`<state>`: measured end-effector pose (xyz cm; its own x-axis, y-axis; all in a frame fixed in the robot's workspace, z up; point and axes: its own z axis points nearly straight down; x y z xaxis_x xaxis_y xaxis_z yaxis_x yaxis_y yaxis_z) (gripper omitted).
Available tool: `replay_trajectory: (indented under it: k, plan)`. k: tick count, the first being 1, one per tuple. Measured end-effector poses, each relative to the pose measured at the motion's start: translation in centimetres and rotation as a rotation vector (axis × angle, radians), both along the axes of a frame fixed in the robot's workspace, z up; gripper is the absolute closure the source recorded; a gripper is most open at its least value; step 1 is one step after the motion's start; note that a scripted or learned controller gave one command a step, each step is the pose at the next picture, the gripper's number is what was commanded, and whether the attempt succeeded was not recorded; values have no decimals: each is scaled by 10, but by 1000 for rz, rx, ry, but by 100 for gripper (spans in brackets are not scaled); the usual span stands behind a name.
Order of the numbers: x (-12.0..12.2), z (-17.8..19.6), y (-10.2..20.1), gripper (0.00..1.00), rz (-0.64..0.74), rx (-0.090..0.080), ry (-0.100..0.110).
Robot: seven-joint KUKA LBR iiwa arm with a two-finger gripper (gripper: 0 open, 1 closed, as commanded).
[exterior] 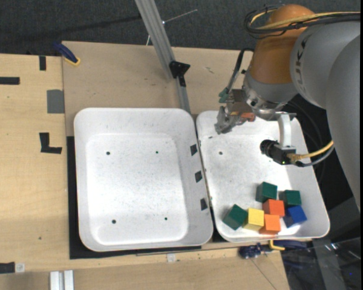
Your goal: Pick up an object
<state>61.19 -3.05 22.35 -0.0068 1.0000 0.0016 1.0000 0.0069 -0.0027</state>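
Several small blocks lie clustered in the near right corner of the right bin (230,162): a dark green one (267,191), another green one (290,197), an orange one (276,208), a blue one (295,215), a yellow one (255,217) and a green one (235,216) at the left of the cluster. My gripper (224,124) hangs over the bin's far left corner, well away from the blocks, pointing down. Nothing shows at its tip.
The left bin (85,132) sits beside the right one, their rims touching. A slanted metal pole (160,35) crosses the bench behind the bins. A black cable fitting (272,150) hangs from the arm over the right bin.
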Motion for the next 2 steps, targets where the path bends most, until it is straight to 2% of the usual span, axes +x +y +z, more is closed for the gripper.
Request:
replay_trajectory:
  k: [2]
  plan:
    - [4, -10, 104, 100, 0, 0, -1]
